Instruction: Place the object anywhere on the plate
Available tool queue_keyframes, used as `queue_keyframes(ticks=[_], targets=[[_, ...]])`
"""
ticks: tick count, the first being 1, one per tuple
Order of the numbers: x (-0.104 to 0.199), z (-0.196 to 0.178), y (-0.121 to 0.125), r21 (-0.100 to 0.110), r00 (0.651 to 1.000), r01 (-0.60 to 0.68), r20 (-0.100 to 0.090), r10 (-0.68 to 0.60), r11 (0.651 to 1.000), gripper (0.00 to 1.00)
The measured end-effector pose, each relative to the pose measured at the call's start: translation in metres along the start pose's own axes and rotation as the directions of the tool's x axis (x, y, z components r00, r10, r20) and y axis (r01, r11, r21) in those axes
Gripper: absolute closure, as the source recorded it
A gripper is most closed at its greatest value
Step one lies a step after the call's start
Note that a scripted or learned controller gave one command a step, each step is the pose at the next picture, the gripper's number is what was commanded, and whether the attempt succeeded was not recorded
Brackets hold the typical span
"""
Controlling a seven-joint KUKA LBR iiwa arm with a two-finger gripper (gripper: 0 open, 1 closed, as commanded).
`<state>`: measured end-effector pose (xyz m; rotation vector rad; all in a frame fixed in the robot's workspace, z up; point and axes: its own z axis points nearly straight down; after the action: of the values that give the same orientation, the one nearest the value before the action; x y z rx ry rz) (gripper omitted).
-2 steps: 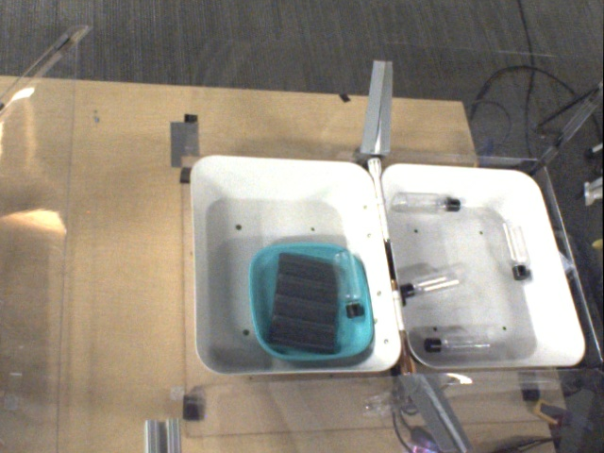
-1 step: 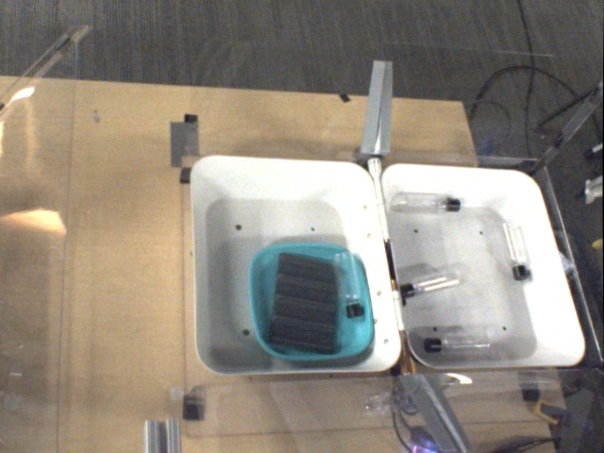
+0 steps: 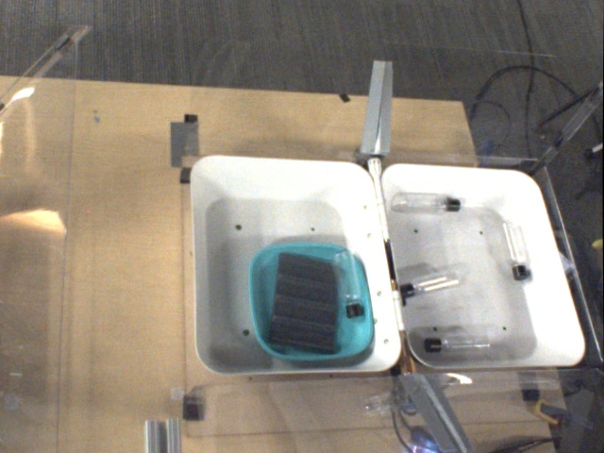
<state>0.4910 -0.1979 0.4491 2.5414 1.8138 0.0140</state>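
**Desk:** What room do you have along the edges?

**Operator:** I see the left bin (image 3: 203, 253) and the right bin (image 3: 557, 281) touching along their inner walls, at the table's (image 3: 94, 300) right end and close to its near edge. The teal plate (image 3: 260, 281) lies in the left bin toward the table's near edge, just beside the bin's near and right walls. The bin floor on its left and far sides is bare.

**Desk:** And the object?

**Operator:** A dark ridged block (image 3: 304, 302) lies flat across the middle of the plate. A small black-capped tube (image 3: 354, 305) rests at the plate's right rim. Four clear capped tubes (image 3: 427, 202) are scattered in the right bin, well apart from one another.

**Desk:** End effector?

**Operator:** I cannot tell whether it is spread or pressed together.

**Desk:** Surroundings?

**Operator:** The table is pale wood, with glare at its left edge. A metal post (image 3: 380, 107) stands at the bins' far joint. Beyond the far edge I see grey carpet (image 3: 236, 17), with cables (image 3: 528, 74) at the far right corner. Any lettering is too small to read.
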Motion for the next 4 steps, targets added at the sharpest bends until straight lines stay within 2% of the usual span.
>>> queue_keyframes(ticks=[1,2,3,4], targets=[[0.000,0.000,0.000,0.001,1.000,0.001,0.000,-0.001,1.000,0.00],[0.000,0.012,-0.003,0.012,1.000,-0.021,-0.002,0.021,1.000,0.00],[0.000,0.012,-0.003,0.011,0.998,-0.056,-0.002,0.056,0.998,0.00],[-0.001,0.012,-0.003,0.012,0.984,-0.178,-0.002,0.178,0.984,0.00]])
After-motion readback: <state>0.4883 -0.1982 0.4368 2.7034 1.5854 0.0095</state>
